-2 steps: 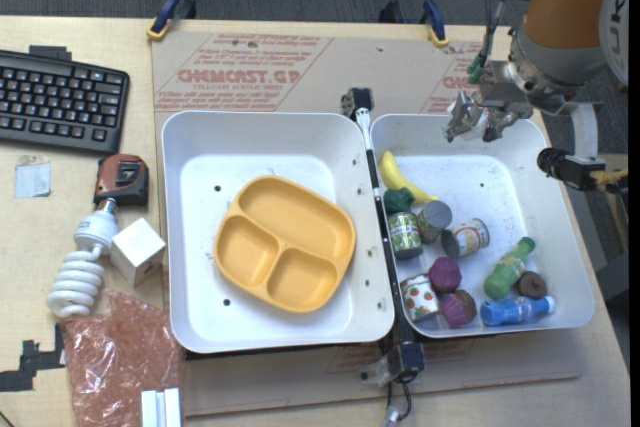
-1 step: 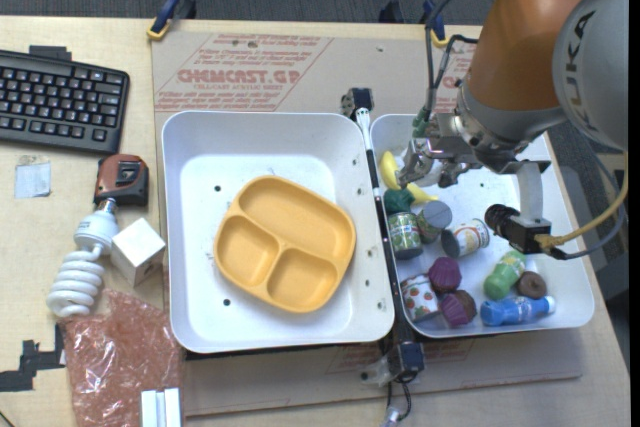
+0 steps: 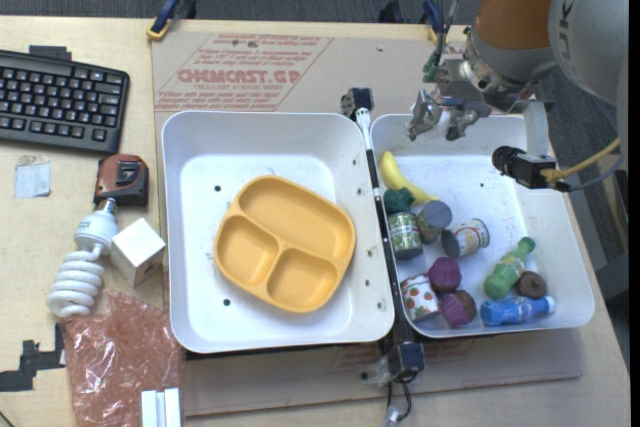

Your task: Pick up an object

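Observation:
My gripper (image 3: 442, 122) hangs over the back edge of the right bin (image 3: 570, 255), open, with nothing between its fingers. Below it in that bin lie a yellow banana (image 3: 398, 175), a green can (image 3: 404, 234), a grey disc (image 3: 436, 215), a small tin (image 3: 468, 237), a green bottle (image 3: 508, 267), two purple pieces (image 3: 446, 272), a patterned cup (image 3: 420, 298) and a blue bottle (image 3: 515, 312). The banana is the nearest of these to the gripper. The left bin (image 3: 185, 215) holds a yellow divided tray (image 3: 285, 243).
A black clamp (image 3: 357, 102) sits at the back where the bins meet. Left of the bins on the bench lie a keyboard (image 3: 60, 100), a tape measure (image 3: 122, 180), a spiral bulb (image 3: 82, 265), a white cube (image 3: 138, 250) and a pink bag (image 3: 120, 355).

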